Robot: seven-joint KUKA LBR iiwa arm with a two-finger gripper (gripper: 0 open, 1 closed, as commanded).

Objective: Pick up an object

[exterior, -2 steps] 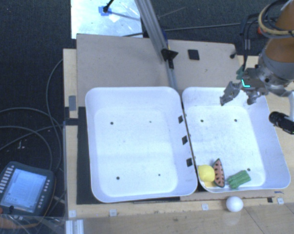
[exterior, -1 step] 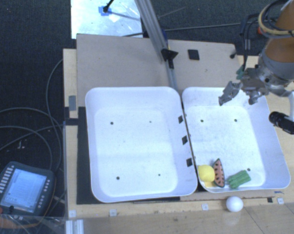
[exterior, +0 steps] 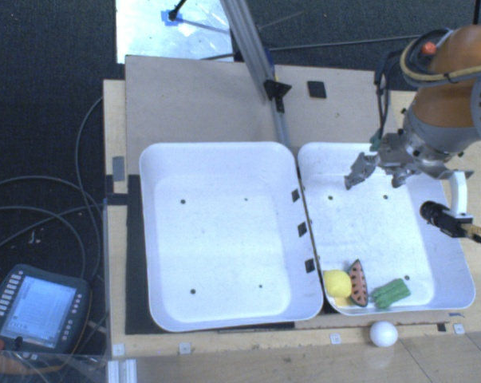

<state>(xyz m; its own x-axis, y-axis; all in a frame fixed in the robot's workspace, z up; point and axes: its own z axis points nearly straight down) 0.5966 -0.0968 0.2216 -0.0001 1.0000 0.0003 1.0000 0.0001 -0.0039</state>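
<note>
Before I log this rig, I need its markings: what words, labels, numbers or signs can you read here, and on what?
None can be read.
Pendant: its lit screen shows lines too blurred to read.
Bins, toys and gripper: no text that I can see.

Cut off by the right edge: the grey-and-orange arm (exterior: 451, 78), upper links out of frame. Partly tucked against the bin's (exterior: 384, 306) near rim, a yellow object (exterior: 337, 283), a red-and-dark wedge (exterior: 358, 281) and a green item (exterior: 390, 292), each too small to identify. Clipped at lower left, a handheld pendant (exterior: 33, 309), screen text unreadable.
</note>
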